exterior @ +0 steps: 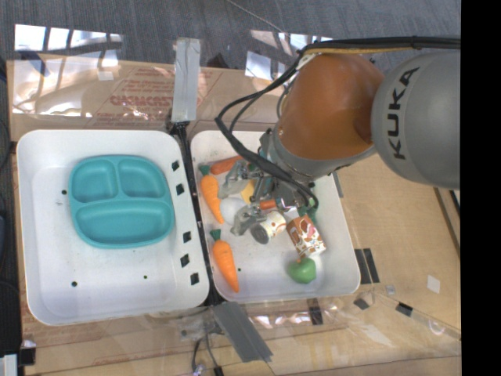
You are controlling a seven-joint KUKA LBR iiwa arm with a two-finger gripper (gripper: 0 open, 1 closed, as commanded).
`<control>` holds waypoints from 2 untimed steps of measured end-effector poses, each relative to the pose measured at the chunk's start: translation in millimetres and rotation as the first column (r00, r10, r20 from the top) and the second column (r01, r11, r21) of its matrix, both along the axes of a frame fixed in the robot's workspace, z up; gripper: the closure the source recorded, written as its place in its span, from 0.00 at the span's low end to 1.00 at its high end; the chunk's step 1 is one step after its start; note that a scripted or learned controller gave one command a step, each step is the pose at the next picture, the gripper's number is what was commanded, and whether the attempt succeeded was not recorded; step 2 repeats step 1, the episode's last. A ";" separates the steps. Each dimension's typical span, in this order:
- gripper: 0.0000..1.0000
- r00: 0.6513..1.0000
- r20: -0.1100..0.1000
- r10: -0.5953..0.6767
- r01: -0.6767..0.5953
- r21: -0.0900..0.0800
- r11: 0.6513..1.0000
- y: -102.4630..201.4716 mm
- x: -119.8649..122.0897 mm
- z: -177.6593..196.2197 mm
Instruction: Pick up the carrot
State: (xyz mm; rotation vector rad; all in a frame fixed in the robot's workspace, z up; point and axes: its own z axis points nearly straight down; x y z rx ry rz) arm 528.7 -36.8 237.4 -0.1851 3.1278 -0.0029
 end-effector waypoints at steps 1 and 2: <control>1.00 0.996 -0.013 -0.084 0.084 0.002 0.996 106.2 16.0 -47.5; 1.00 0.996 -0.013 -0.084 0.084 0.002 0.996 106.2 16.0 -47.5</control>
